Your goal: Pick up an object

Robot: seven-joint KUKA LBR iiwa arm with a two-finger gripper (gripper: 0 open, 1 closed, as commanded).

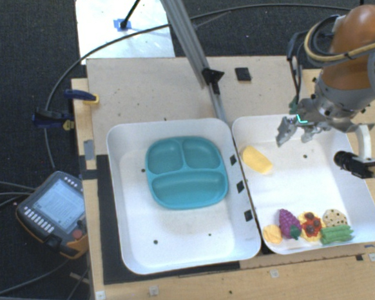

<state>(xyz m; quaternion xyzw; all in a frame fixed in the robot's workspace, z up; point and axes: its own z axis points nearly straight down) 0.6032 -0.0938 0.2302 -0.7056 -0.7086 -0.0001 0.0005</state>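
While the arm reaches in from the right, the scene catalogues thus:
Gripper (296, 131): hangs over the upper part of the right bin, fingers spread apart, nothing between them.
Right bin (365, 193): white, shallow, on the surface (157, 93).
Yellow block (257, 159): near the right bin's left wall, well apart from the gripper.
Front row, right bin: yellow piece (272, 234), purple grapes (287, 222), pizza slice (310, 224), cookie (335, 217), green pod (337, 233), crowded together.
Left bin (130, 202): holds a teal divided plate (187, 173), three compartments.
Pendant (53, 211): left of the surface.
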